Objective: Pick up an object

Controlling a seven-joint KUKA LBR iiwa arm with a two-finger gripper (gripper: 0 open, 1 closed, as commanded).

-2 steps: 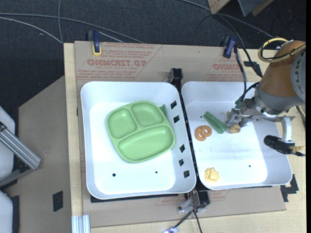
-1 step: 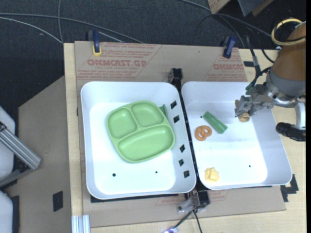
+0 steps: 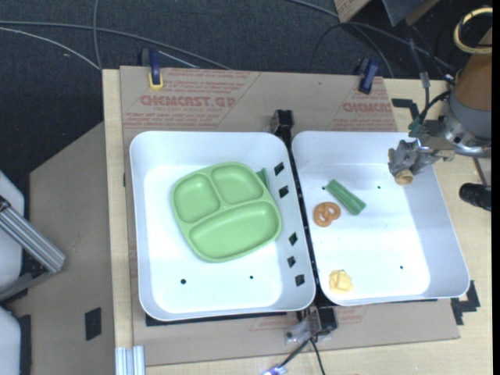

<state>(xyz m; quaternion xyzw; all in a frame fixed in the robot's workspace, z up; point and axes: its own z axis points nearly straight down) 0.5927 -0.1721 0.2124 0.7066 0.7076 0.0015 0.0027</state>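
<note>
My gripper (image 3: 403,170) hangs over the far right part of the right bin (image 3: 437,280), near its back edge. It is shut on a small tan object (image 3: 403,177), which shows between the fingertips and above the bin floor. On that bin's floor, left of the gripper, lie a green stick (image 3: 345,196) and an orange pretzel-shaped piece (image 3: 326,213). A small yellow lump (image 3: 340,280) rests near the front edge. A green divided plate (image 3: 226,212) lies flat in the left bin (image 3: 156,287).
The grey arm with its orange band (image 3: 473,100) comes in from the right above the bench edge. A black divider with clips (image 3: 293,209) runs between the bins. Blue clamps (image 3: 155,67) hold the board at the back, and cables cross the dark floor beyond.
</note>
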